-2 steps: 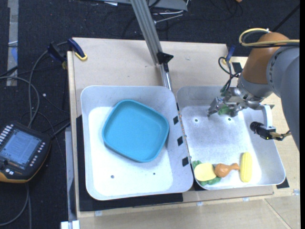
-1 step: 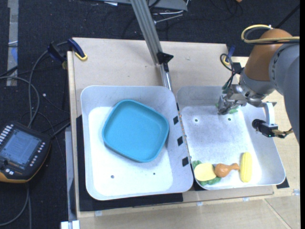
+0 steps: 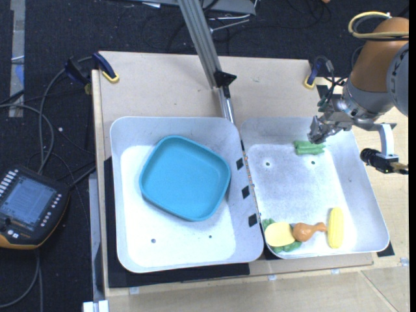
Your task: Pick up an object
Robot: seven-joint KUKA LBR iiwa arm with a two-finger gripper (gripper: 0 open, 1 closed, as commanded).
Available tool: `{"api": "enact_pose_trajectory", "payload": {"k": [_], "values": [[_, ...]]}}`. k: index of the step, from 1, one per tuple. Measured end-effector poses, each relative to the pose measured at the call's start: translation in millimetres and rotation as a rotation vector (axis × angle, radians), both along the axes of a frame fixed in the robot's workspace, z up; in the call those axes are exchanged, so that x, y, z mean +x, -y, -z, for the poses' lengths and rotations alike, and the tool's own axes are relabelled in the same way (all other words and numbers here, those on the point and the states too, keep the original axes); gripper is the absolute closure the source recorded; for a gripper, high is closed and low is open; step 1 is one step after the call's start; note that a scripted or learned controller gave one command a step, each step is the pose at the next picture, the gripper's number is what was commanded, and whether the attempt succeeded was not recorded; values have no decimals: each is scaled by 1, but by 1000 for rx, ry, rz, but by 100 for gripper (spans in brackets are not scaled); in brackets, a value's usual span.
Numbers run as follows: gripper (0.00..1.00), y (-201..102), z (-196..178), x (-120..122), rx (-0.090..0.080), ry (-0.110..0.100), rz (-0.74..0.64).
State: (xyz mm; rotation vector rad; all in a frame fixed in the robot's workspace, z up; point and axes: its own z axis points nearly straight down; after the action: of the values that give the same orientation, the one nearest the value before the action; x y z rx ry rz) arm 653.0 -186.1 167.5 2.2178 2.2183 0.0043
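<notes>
A small green object [image 3: 308, 148] lies near the back wall of the right bin [image 3: 364, 174]. My gripper [image 3: 316, 134] hangs just above and behind it, at the bin's far right corner, touching or almost touching its top. At the right bin's front lie a yellow round piece on a green scrap [image 3: 280, 234], an orange-brown drumstick-shaped toy [image 3: 305, 230] and a yellow corn-like piece [image 3: 335, 227]. A blue square plate [image 3: 185, 177] rests in the left bin [image 3: 130, 239].
A metal pole [image 3: 203, 34] slants over the bench toward the seam between the bins. Blue-and-yellow clamps [image 3: 104, 67] sit at the bench's back corners. A pendant with a screen [image 3: 26, 207] lies on the floor at left.
</notes>
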Motion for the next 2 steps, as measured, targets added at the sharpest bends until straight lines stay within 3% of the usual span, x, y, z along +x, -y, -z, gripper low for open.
{"api": "enact_pose_trajectory", "payload": {"k": [1,2], "values": [[100,6,-57,8,0,0,0],[100,6,-80,8,1,-3,0]]}}
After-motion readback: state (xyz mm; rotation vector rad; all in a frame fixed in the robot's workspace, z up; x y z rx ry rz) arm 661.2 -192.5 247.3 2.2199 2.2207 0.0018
